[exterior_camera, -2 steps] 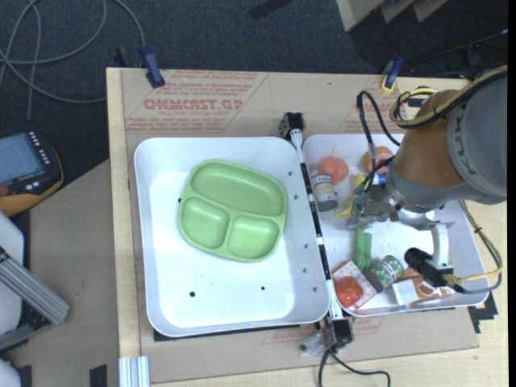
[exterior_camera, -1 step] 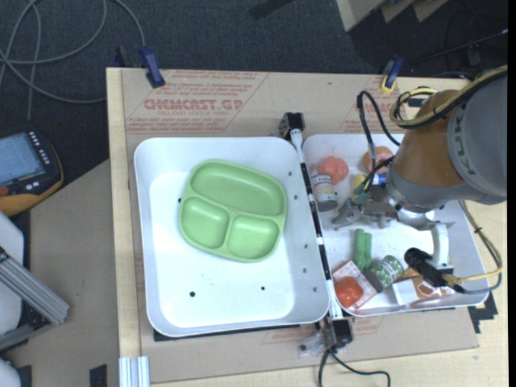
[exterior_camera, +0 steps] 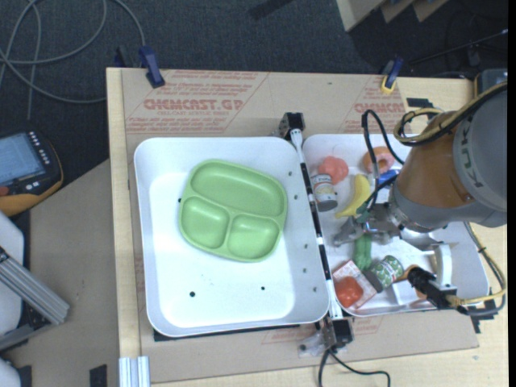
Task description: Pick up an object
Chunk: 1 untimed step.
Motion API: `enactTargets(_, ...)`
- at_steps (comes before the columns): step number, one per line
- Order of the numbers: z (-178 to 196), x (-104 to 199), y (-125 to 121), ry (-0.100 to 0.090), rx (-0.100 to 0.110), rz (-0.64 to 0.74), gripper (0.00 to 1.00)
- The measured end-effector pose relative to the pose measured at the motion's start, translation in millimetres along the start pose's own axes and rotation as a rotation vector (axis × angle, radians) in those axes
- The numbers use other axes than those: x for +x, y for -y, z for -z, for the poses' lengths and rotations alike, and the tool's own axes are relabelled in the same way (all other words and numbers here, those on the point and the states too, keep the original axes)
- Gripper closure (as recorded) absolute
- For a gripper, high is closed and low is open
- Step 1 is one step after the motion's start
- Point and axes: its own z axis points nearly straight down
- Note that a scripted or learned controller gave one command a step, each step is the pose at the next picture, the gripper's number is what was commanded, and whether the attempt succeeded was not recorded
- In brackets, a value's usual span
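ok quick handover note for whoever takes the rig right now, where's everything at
Hand: low in the right bin over the clutter; nothing visibly between its fingers.
Right bin: yellow banana, small bottle, peach-coloured fruit, green can, red item.
Left bin: green divided plate.
Done: nothing lifted yet.
Left: grasp and raise one object.

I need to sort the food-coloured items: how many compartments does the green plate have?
3. The green plate in the left bin has one long compartment along its far side and two smaller ones side by side nearer the camera.
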Motion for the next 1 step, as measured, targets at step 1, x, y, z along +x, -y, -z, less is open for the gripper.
enactTargets(1, 9.9, 0.3, -0.5, 0.000, -0.002, -0.001, 1.00)
